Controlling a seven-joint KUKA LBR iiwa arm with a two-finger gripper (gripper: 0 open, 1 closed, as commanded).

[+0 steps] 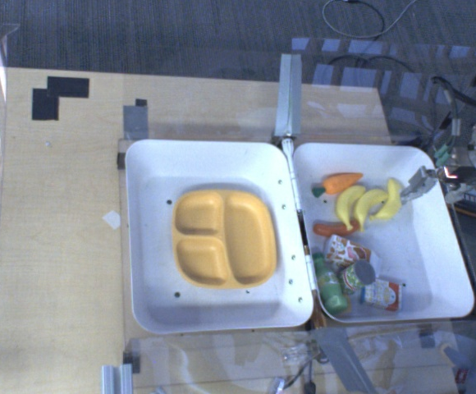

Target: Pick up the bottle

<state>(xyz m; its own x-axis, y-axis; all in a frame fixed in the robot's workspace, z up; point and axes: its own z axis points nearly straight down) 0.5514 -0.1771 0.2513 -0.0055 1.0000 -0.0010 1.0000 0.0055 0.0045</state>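
- The gripper [423, 180] sits at the right edge of the frame, over the upper right part of the right bin [435, 257]; whether it is wide or narrow cannot be told.
- Its tip is just beside the bananas [369, 203]; contact is unclear.
- The green bottle [330, 287] lies at that bin's lower left, well apart from the gripper.
- A yellow tray [224, 238] rests in the left bin [152, 220].

Two bins [139, 220], one yellow tray [224, 238], one carrot [340, 182], three bananas [369, 203], perhaps one bottle [331, 290].
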